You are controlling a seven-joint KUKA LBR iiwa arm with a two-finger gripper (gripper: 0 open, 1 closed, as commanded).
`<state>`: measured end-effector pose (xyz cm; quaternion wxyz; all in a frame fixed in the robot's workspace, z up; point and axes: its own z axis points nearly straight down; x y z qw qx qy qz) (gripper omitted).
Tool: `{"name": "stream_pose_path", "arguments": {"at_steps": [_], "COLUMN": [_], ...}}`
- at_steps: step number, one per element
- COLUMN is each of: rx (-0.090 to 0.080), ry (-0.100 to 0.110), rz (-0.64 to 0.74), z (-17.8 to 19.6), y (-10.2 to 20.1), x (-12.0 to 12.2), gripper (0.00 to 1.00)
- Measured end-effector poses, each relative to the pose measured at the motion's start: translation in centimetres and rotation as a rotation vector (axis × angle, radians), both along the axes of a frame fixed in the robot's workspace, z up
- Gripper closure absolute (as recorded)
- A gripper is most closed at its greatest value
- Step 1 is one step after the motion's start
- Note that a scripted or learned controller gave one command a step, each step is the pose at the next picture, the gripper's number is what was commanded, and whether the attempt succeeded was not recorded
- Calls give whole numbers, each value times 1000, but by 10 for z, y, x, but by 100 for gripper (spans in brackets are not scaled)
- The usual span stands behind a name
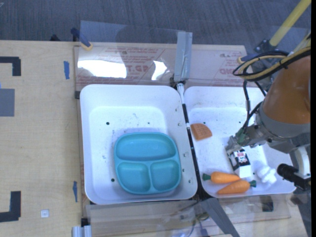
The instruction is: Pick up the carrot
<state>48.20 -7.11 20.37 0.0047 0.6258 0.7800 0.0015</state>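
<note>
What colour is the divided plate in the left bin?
Light blue-teal, plain with no pattern; the plate shows clearly in the camera view.

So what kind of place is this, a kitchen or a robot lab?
Most likely a robot lab or test bench, not a kitchen. A grey and orange robot arm reaches over two white bins, the carrots look like toys, and blue tape marks sit on the wooden bench.

Two bins are set side by side on the surface. A divided plate is seen in the left bin. In the right bin, two carrots are laid near the front wall, a bread piece behind them.
</note>
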Motion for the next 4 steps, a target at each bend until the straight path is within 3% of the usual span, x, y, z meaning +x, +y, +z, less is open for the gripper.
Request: {"name": "stream_pose_path", "arguments": {"at_steps": [1, 2, 3, 4], "rx": [0, 4, 2, 5], "ry": [1, 12, 8, 8], "rz": [0, 280, -110, -411], "z": [-1, -20, -20, -20], "y": [0, 62, -9, 33], "x": [0, -2, -3, -2], "gripper": [0, 0, 0, 0]}}
